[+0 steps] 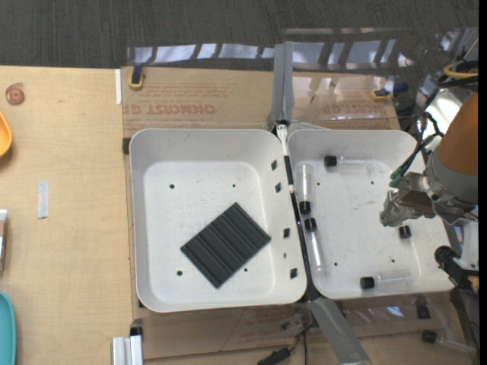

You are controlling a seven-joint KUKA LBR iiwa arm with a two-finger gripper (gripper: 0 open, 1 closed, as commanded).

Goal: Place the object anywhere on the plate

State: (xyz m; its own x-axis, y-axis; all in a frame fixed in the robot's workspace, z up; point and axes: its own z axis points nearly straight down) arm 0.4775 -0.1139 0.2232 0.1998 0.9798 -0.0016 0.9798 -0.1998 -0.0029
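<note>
A dark grey ribbed plate lies at a slant on the floor of the left bin. Several clear tubes with black caps lie in the right bin: one along the back, two by the left wall, one at the front. A small black piece sits near the right side. My gripper hangs low over the right part of the right bin, just up and left of that black piece. Nothing can be seen held in it.
The two bins meet at a hinge-like divider. Cardboard lies behind the bins. The wooden bench stretches left, with an orange thing and a teal thing at its edge. Cables trail by the arm.
</note>
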